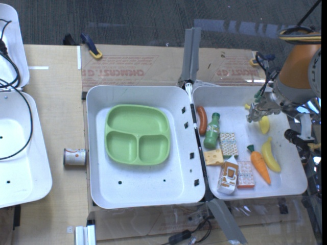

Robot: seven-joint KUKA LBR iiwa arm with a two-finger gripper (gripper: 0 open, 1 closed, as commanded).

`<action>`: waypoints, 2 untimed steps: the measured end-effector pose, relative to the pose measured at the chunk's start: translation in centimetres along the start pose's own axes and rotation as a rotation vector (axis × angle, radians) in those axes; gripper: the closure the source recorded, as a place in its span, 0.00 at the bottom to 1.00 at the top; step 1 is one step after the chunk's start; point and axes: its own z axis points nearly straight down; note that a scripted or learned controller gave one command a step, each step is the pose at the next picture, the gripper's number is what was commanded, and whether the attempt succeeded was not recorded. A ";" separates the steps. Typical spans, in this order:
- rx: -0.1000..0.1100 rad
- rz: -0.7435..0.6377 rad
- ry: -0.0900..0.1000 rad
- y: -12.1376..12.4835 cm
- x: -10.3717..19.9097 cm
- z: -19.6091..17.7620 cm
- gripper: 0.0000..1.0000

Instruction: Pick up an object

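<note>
The right bin [291,188] holds several toy foods: a red sausage [202,120], a green bottle [212,130], a cracker box [228,144], a cheese wedge [214,157], a milk carton [228,177], a small orange box [246,175], a carrot [259,166] and a banana [271,154]. A small yellow lemon-like piece [264,125] lies near the bin's far right. My gripper [257,112] hangs low over that corner, just above and left of the yellow piece. I cannot make out anything held in it.
The left bin [97,182] holds a green divided plate [137,134]. A small can [75,157] lies on the bench left of that bin. A blue clamp [91,46] sits at the bench's back edge, and white basins with a black cable [15,152] stand at far left.
</note>
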 end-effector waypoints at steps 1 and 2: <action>0.000 -0.003 0.004 0.1 0.3 -0.1 0.00; 0.001 -0.031 0.012 0.4 -2.0 0.6 0.00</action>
